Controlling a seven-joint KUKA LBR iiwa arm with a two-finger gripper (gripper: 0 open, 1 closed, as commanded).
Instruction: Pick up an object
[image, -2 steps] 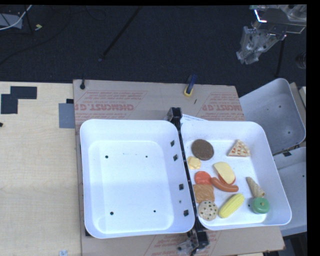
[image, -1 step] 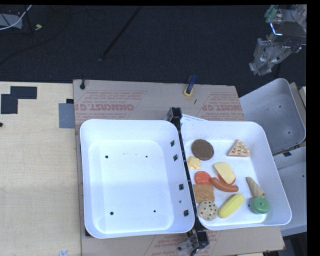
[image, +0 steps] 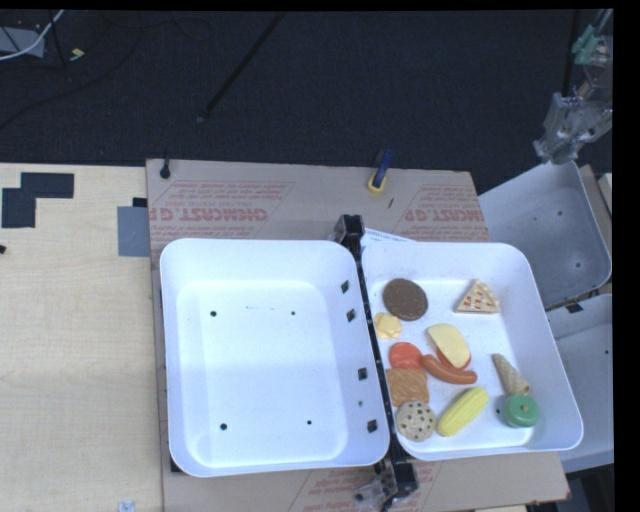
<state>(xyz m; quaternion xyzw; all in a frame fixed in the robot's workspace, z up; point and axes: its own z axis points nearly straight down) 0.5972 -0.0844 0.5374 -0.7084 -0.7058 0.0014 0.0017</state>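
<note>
Your candidates all sit in the right bin (image: 545, 330): a brown disc (image: 405, 298) near its back left, a pizza wedge (image: 479, 298) to the disc's right, a small yellow piece (image: 387, 325) by the divider, an apple slice (image: 450, 346) at the centre, a red piece (image: 404, 354) and a sausage (image: 449, 372) just below it, a cracker (image: 407, 385), a cookie (image: 414, 420), a corn cob (image: 462, 411), a cone (image: 510, 374) and a green ring (image: 520, 410) toward the front right.

The middle cluster is crowded: the sausage touches the apple slice and the red piece, and the cracker sits against both red piece and cookie. The wedge and the disc stand apart from the rest, so I judge them the easier picks. The corn cob's long axis runs diagonally, from front left to back right; closing across it would suit best.

The left bin (image: 180, 350) carries nothing to pick.

The hand (image: 572, 125) hangs at the upper right, beyond the bin's back right corner and well apart from every item. Everything lies forward and to the left of it, the wedge nearest. You cannot tell from here whether it is open or closed; nothing shows in it.

Both bins rest on cardboard on the worktop (image: 70, 340).
</note>
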